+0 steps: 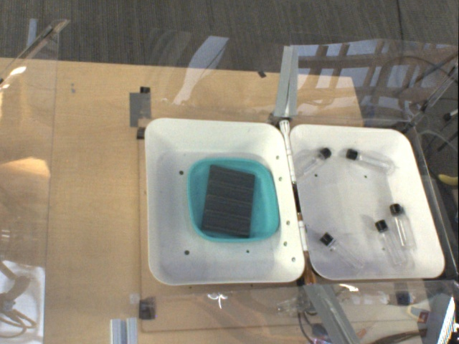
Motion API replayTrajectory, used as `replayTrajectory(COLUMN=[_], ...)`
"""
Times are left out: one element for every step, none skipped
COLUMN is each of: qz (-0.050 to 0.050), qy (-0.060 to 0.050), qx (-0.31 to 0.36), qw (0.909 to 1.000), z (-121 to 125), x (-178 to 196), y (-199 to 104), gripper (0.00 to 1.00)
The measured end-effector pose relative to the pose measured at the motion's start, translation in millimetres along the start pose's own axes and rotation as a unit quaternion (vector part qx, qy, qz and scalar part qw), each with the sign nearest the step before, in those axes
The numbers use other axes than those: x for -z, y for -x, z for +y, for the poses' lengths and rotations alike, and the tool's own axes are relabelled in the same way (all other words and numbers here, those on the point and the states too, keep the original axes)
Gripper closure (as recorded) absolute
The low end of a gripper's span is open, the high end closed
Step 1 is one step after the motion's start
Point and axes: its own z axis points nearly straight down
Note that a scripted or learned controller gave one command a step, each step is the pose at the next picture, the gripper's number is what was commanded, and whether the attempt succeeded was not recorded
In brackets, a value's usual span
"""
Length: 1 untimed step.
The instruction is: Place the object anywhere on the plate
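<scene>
Two white bins sit side by side on the wooden bench (72, 192). The left bin (163, 192) holds a blue-green plate (268, 201) with round corners. A dark grey block (229, 201) lies flat on the plate, right in its middle, with plate showing all around it. The block is longer than it is wide. Its long side runs from the far edge of the bin toward the near edge, and its far end leans a little to the right. Thin lines cross its top the short way. The right bin (424, 217) holds a few small clear tubes with black caps (395, 210), spread well apart. How the gripper is set cannot be told.
</scene>
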Motion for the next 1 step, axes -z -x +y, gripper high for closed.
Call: replayTrajectory(qz=[0.000], qy=[0.000], qx=[0.000], qw=[1.0000], z=[-0.1], x=[0.0], y=[0.0], gripper=[0.00])
